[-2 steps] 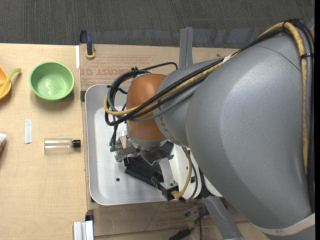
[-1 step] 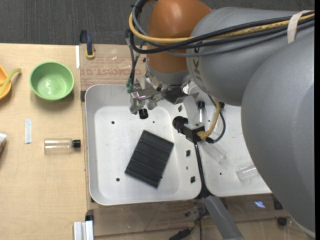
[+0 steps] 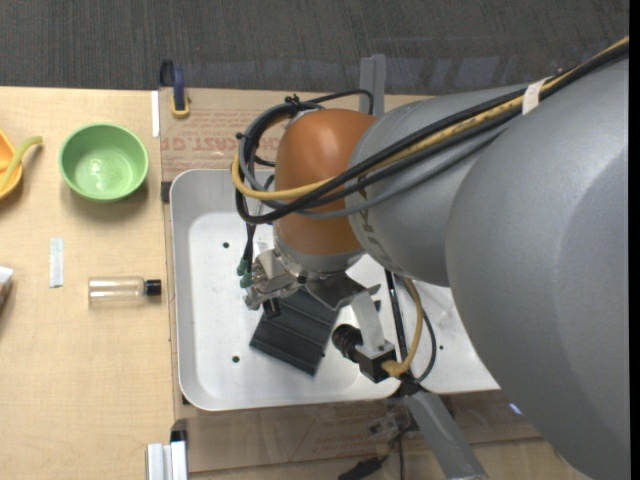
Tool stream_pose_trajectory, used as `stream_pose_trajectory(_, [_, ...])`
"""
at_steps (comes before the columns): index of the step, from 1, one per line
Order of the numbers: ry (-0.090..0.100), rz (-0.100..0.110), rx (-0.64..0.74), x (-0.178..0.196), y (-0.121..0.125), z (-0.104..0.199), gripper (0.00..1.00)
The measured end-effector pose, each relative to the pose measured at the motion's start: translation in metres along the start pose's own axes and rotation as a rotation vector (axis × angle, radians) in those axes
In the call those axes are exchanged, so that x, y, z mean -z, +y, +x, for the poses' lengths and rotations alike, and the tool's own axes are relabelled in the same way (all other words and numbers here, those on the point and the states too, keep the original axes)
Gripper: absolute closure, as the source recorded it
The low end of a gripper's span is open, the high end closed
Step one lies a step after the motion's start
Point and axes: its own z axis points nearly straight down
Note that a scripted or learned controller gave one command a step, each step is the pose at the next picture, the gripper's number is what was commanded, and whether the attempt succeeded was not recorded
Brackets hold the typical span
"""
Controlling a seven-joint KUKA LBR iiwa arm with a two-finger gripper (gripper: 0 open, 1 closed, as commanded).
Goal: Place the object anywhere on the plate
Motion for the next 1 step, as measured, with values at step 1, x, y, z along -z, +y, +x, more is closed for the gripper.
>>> stream_pose_trajectory(1, [-0.001, -0.004, 0.140, 0.0102, 0.0697, -0.1166, 1.00])
